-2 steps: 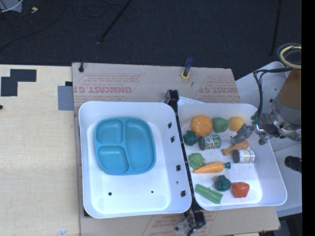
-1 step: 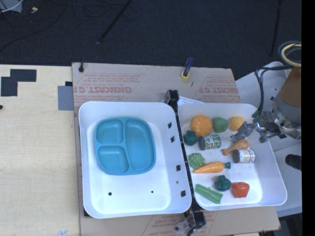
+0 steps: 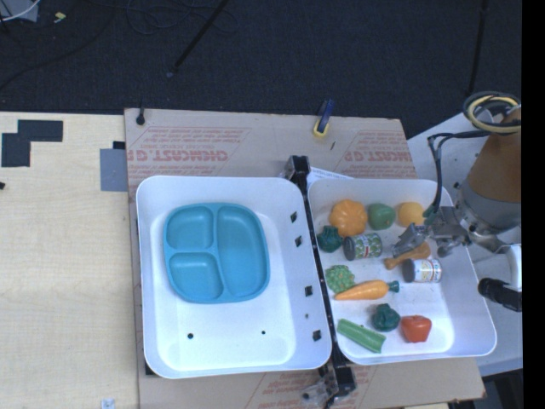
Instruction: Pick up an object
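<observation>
My fingers (image 3: 415, 235) hang low in the right bin (image 3: 477, 339), beside the small jar (image 3: 423, 271); their state I cannot tell. That jar looks light, stiff and slippery, so I judge its straight sides the best hold.

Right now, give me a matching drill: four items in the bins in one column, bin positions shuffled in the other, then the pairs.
Items:
1. blue three-compartment plastic plate
2. orange toy carrot
3. red toy tomato
4. orange toy pumpkin

Places:
A. right bin, near right corner
B. left bin
C. right bin, far left part
D. right bin, middle

Pairs: 1-B, 2-D, 3-A, 4-C
</observation>
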`<state>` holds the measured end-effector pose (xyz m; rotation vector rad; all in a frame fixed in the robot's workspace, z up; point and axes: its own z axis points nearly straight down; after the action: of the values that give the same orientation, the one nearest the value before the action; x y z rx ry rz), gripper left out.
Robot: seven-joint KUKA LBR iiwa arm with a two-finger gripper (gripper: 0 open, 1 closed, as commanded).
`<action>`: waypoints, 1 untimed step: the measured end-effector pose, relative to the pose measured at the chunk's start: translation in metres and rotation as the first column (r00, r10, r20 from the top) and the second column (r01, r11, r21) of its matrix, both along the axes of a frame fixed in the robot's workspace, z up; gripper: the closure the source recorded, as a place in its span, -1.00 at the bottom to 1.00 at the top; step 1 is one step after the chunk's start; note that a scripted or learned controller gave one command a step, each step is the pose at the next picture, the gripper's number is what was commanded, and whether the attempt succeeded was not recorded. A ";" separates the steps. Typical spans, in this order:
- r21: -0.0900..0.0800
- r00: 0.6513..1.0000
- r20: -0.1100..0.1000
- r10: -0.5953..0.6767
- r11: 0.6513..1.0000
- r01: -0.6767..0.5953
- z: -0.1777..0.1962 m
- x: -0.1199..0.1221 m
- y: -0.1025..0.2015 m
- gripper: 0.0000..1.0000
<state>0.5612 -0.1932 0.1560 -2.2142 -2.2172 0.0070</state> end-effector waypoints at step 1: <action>0.001 1.000 0.000 0.000 1.000 0.000 -0.049 0.000 0.008 -1.00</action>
<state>0.5614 -0.1850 0.1072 -2.2137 -2.2167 0.0059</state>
